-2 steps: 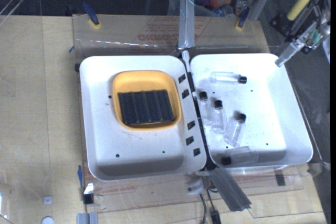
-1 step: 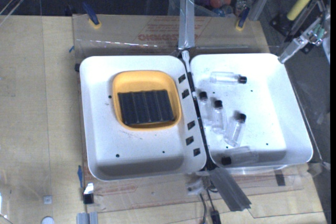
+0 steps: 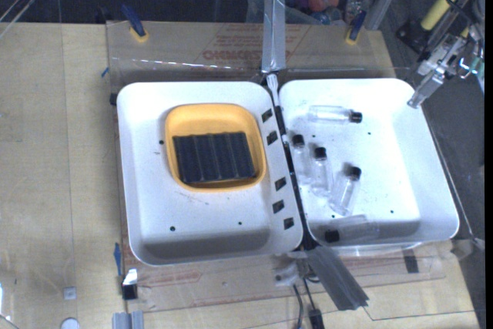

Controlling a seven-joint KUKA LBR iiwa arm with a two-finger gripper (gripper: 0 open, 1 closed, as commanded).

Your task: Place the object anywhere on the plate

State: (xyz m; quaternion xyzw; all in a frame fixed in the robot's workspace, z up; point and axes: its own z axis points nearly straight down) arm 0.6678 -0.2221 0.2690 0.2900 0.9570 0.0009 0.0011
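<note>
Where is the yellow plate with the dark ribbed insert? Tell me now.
In the camera view, the yellow rounded plate with the dark ribbed insert lies in the left white bin, near the divider; the clear vials with black caps lie in the right white bin.

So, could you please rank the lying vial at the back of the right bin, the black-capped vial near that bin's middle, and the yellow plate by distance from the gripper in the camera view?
From the gripper, at the right bin's far right corner:
1. Lying vial, back of the right bin.
2. Black-capped vial, mid right bin.
3. Yellow plate, in the left bin.
</note>
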